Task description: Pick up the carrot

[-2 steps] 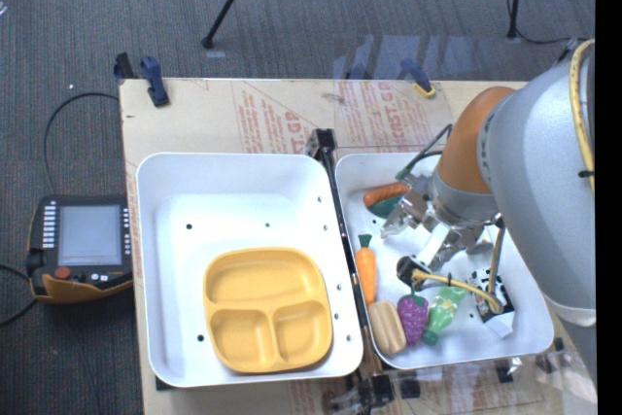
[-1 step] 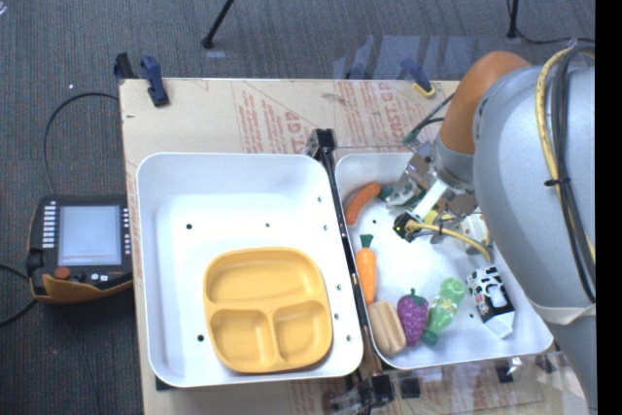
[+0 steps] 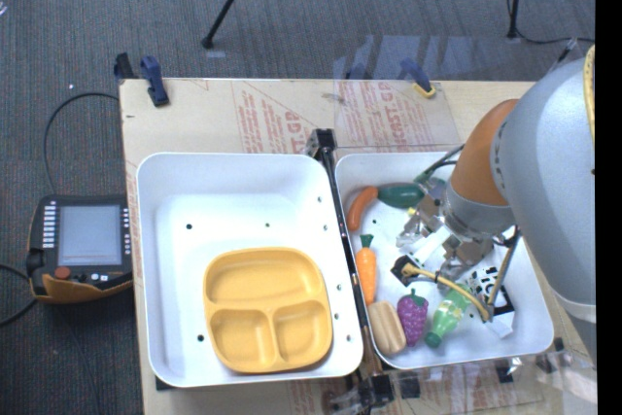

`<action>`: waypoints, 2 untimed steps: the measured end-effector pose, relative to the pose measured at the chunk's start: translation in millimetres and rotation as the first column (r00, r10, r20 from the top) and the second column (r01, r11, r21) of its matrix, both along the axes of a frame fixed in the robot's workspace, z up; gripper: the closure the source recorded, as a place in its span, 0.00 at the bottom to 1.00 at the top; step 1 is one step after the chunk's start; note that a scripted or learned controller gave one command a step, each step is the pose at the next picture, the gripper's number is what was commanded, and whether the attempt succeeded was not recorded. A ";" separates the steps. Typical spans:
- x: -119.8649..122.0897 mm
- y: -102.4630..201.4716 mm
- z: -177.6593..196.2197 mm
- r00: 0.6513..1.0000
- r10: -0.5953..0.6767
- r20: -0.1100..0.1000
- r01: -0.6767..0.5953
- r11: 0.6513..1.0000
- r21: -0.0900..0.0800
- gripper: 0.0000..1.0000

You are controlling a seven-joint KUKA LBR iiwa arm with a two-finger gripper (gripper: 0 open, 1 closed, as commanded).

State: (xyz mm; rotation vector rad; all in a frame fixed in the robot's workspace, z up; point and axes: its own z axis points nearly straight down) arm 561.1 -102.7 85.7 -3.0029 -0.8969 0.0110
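Note:
The carrot (image 3: 365,274), orange with a small green top, lies along the left wall of the right bin (image 3: 530,330). It points lengthwise toward the front of the bin. My gripper (image 3: 433,250) hangs over the middle of the right bin, a short way to the right of the carrot and apart from it. The grey arm with its orange band (image 3: 480,172) reaches in above it from the right. Nothing shows held in the gripper.
Around the carrot lie an orange sausage (image 3: 361,205), a dark green vegetable (image 3: 400,195), a hot dog bun (image 3: 388,327), purple grapes (image 3: 413,316) and a green bottle (image 3: 445,321). The left bin (image 3: 175,209) holds a yellow divided plate (image 3: 267,308).

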 end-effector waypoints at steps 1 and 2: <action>40.0 23.8 58.1 0.990 -0.144 0.006 0.144 0.990 -0.002 0.00; -5.3 23.1 -1.5 0.988 -0.157 -0.004 0.157 0.988 -0.001 0.00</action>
